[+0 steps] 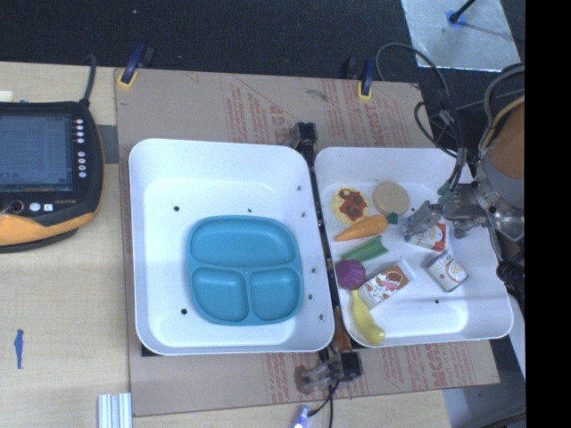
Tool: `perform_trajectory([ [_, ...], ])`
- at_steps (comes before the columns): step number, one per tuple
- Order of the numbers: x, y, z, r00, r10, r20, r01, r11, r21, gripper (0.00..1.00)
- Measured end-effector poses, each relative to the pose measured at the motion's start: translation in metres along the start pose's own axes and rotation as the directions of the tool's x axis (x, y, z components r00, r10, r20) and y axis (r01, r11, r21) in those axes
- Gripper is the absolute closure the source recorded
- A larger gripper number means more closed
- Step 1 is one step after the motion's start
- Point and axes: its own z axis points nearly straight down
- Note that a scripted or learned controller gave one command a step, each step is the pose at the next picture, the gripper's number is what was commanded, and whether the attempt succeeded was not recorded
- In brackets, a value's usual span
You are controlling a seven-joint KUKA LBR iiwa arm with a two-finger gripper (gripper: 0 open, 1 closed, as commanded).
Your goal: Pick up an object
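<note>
The gripper (434,224) is hovering directly over a small red-white carton (432,236) (finger state: I cannot tell).

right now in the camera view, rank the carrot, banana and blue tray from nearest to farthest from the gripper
From the gripper:
1. Carrot, right bin, just to the gripper's left in view.
2. Banana, right bin's near-left corner.
3. Blue tray, left bin.

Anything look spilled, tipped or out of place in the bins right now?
Nothing stands out. The blue tray lies flat in the left bin. The toy food, such as the carrot and banana, lies loose in the right bin, none over the rim.
</note>
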Motion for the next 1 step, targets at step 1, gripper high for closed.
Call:
perform_trajectory([
  [1,-0.0138,0.085,0.0385,1.0,0.0,0.0,0.0,1.0,0.0,0.0],
])
